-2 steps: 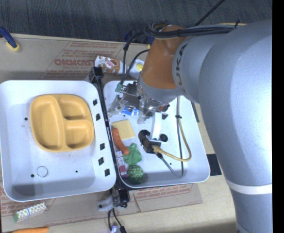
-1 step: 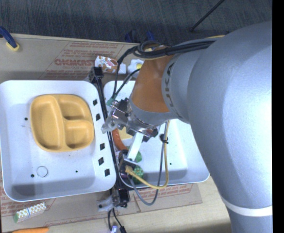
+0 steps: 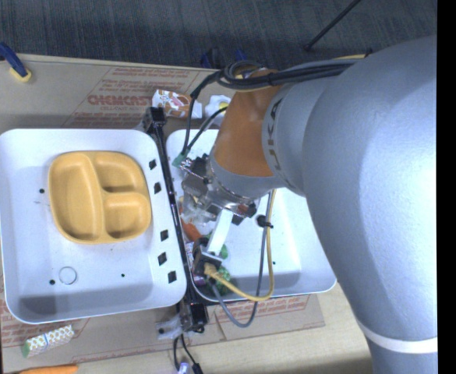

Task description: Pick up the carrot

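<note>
My gripper is low in the right bin, close to its left wall, with the grey arm and its orange band reaching over it from the right. A small orange piece that looks like the carrot shows just left of and below the gripper, next to the bin wall. Most of it is hidden by the gripper body, and I cannot see whether it is held. A green bit lies just below it.
The left bin holds a yellow divided plate. A black divider with clips runs between the bins. Yellow and black cables loop over the right bin's front. The arm covers most of the right bin.
</note>
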`<state>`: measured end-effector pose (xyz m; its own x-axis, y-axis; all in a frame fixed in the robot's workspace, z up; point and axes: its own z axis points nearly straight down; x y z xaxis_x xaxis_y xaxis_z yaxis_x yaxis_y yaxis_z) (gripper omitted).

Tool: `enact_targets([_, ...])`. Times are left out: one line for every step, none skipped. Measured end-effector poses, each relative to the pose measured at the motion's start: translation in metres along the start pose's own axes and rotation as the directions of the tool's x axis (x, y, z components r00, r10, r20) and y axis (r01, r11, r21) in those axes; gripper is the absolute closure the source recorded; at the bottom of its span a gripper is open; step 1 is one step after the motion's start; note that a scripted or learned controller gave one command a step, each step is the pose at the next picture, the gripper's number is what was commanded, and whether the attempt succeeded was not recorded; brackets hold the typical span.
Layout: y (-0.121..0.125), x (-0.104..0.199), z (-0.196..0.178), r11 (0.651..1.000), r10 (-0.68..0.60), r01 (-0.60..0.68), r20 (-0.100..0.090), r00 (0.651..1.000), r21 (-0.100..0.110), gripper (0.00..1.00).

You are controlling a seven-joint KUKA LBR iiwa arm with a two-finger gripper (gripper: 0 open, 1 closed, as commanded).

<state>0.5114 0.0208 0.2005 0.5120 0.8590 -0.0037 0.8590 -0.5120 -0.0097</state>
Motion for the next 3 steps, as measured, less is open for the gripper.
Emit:
enact_targets([-0.053,0.018,0.003,0.960,-0.279,0.279,0.000,0.960,-0.003,1.00])
enact_targets([-0.043,0.003,0.010,0.981,-0.195,0.195,-0.001,0.981,-0.003,1.00])
enact_targets([-0.035,-0.010,-0.061,0.992,-0.125,0.125,-0.002,0.992,-0.006,1.00])
